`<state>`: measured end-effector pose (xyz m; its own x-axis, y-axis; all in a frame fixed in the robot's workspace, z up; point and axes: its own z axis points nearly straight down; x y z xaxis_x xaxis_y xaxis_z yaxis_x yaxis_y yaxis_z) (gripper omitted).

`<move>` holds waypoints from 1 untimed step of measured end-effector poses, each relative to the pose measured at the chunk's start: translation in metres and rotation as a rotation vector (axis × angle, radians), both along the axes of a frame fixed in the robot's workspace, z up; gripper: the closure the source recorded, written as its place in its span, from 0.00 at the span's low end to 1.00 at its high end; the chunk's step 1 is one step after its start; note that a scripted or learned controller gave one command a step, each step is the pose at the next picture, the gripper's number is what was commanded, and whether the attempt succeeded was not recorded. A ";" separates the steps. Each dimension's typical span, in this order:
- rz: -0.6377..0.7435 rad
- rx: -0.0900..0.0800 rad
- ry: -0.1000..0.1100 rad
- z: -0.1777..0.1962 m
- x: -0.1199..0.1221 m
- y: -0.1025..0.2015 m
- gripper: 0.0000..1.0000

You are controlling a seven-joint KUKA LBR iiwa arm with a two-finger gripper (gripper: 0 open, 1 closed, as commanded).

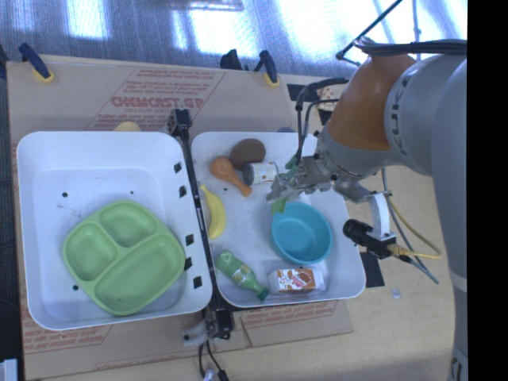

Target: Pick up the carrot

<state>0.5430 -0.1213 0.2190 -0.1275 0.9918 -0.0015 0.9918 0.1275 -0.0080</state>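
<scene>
A: Camera view puts the gripper (283,187) low in the right bin (349,280), above the blue bowl (302,232). I can't tell its state.

B: And the carrot (229,173)?

A: Lying just left of the gripper, apart from it, beside the brown potato-like piece (248,152). The approach looks unfinished.

B: Anything else?

A: Banana (214,211) along the divider, green bottle (238,272) and carton (298,279) at the near edge. The left bin (40,165) holds 1 green tray (123,256). Both sit on cardboard (151,94).

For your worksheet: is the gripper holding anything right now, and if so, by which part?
It cannot be told. The gripper sits above the blue bowl; the carrot lies apart, untouched, in the right bin.
</scene>
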 end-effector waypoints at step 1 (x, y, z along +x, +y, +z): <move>-0.168 0.000 0.000 0.037 -0.030 0.069 1.00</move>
<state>0.5130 -0.0525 0.2563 0.0406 0.9992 -0.0015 0.9991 -0.0406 -0.0080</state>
